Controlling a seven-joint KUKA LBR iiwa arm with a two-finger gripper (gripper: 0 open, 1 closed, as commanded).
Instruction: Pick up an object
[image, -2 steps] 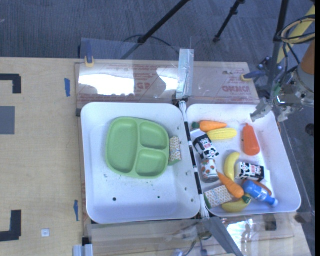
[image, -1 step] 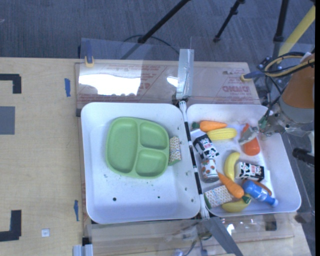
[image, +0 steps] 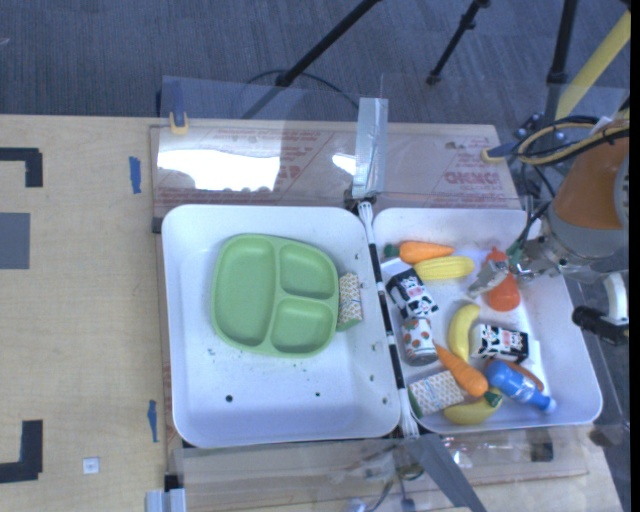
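My gripper (image: 493, 274) reaches in from the right over the upper right part of the right bin (image: 578, 345). Its tip sits right at an orange-red rounded toy (image: 506, 295), touching or just above its upper left side. Close by to the left lie a yellow corn-like piece (image: 445, 267) and a carrot (image: 425, 250). Below are a banana (image: 461, 330) and a cow-patterned carton (image: 500, 342).
The right bin also holds a second cow-patterned box (image: 410, 293), a small can (image: 418, 338), another carrot (image: 462, 372), a blue bottle (image: 521, 385), a cracker packet (image: 435, 392) and a yellow banana (image: 470, 411). In the left bin (image: 190, 330) lie a green divided plate (image: 275, 293) and a small packet (image: 348, 300).
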